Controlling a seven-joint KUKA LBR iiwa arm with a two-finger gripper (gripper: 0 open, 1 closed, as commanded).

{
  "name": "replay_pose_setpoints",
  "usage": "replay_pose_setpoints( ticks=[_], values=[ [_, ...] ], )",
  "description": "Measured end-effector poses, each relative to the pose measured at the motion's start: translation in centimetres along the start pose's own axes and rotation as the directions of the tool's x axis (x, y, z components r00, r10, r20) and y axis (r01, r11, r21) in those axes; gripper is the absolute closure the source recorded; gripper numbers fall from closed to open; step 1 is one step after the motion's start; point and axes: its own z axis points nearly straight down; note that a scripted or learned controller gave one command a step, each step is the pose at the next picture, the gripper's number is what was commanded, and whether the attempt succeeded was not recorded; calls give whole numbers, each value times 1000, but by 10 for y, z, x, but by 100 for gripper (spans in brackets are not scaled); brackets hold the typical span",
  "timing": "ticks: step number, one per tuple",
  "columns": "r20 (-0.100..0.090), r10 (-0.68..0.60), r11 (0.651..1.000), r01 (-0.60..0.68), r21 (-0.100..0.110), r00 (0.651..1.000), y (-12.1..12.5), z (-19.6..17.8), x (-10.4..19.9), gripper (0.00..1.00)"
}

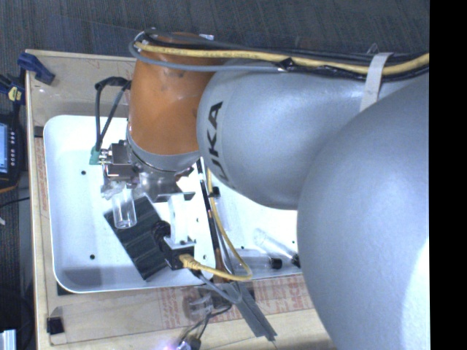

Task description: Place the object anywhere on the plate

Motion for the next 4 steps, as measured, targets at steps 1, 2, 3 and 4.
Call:
replay_pose_setpoints(
  ticks=[1,2,3,4],
  values=[
    [-2,-34,999,34,-3,999,-22,-61,-30,100],
    [1,-19,1000,19,2,1000,-15,16,9,100],
    [-3,165,986,-165,-2,986,-24,-56,20,100],
    [3,609,793,-609,4,793,3,19,39,100]
  ],
)
